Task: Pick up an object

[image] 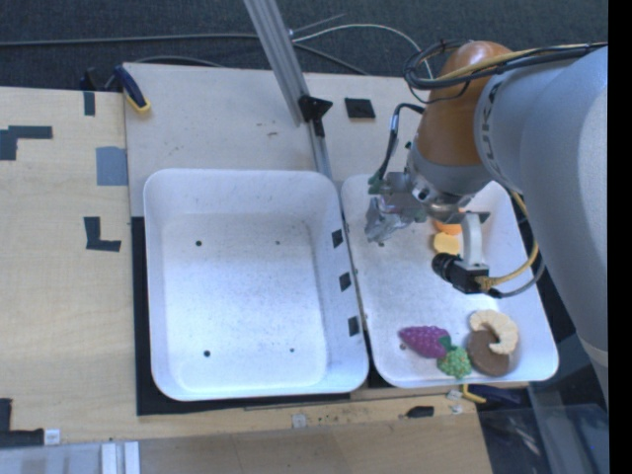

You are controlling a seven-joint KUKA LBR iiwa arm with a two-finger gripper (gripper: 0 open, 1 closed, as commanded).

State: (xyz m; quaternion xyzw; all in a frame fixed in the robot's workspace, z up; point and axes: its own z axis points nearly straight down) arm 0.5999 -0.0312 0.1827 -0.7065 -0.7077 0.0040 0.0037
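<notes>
Hand (383, 223) hangs low over the far left part of the right bin (395, 294), close to the wall it shares with the left bin (237, 284), and whether its grip is wide or narrow I cannot tell. Nothing shows between its tips. Down at the near end of the right bin sit purple grapes (425, 340), a green broccoli piece (455, 363) just beside them, and a brown-and-cream pastry (492, 343) touching it. An orange object (447, 233) peeks out beside the arm (533, 117).
</notes>
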